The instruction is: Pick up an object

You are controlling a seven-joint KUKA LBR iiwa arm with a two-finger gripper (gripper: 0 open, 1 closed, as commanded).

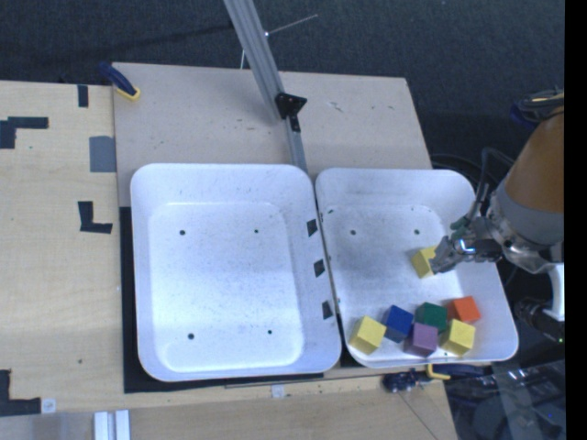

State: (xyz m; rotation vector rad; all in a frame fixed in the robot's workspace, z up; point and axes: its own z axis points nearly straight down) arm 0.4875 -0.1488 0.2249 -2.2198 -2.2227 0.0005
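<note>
In the right bin [385,191], my gripper [438,258] reaches in from the right and sits low against a yellow block [422,263] near the bin's right-centre. The fingers are dark and overlap the block's right side. A cluster of blocks lies along the bin's front edge: a yellow one [368,334], a blue one [398,322], a green one [430,316], a purple one [424,337], an orange one [466,309] and another yellow one [459,336].
The left bin [220,269] stands beside the right one. A slanted metal pole [260,44] with a black clamp [290,106] crosses the bench behind the bins. The arm's grey and orange body [537,186] hangs over the right bin's right rim.
</note>
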